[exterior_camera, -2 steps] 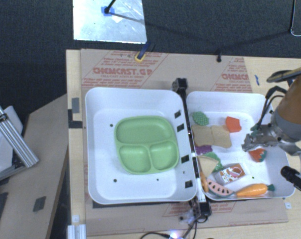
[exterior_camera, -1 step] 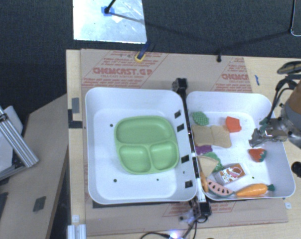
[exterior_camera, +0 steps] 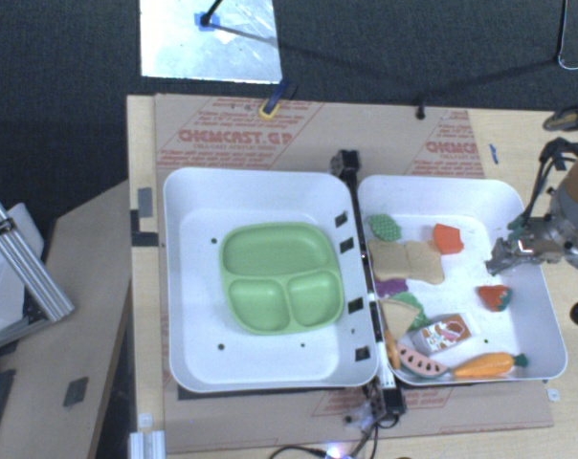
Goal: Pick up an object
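While the arm reaches in from the right, the scene runs so:
Left bin (exterior_camera: 188, 256): shallow white plastic, holding a pale green three-compartment plate (exterior_camera: 279, 277).
Right bin (exterior_camera: 543, 328): toy foods, tan bread slice (exterior_camera: 409, 261), orange block (exterior_camera: 448, 238), small red strawberry toy (exterior_camera: 495, 296), orange carrot (exterior_camera: 480, 365).
Gripper (exterior_camera: 507, 254): poised just above the strawberry, nothing held; fingers, can't tell whether parted.
Handling: strawberry looks light, rigid, smooth; take its widest middle.
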Robot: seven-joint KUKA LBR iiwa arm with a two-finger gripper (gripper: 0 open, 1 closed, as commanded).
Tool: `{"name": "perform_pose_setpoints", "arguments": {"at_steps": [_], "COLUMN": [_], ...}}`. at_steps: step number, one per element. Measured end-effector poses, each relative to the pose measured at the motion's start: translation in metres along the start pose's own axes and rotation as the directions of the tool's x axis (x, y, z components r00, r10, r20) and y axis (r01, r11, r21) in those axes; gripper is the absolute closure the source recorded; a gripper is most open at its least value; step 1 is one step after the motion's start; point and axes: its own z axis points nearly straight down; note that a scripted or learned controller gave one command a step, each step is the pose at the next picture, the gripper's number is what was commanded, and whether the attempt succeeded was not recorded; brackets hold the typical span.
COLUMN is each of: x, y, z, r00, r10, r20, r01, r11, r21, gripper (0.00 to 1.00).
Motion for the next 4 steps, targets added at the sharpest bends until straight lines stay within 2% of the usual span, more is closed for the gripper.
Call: {"name": "perform_pose_setpoints", "arguments": {"at_steps": [1,2,3,4], "x": [0.051,0.099,0.143,0.156], "y": [0.025,0.067,0.094,0.11], "z": [0.006,0.007,-0.008,-0.008], "r00": [1.0,1.0,1.0,1.0], "r10": [-0.006,-0.007,-0.006,-0.002], "r20": [-0.002,-0.003,-0.003,-0.001], "r01": [0.006,0.007,0.006,0.002], "r11": [1.0,1.0,1.0,1.0], "r21": [0.001,0.0,-0.001,0.001], "gripper": [1.0,1.0,1.0,1.0]}}
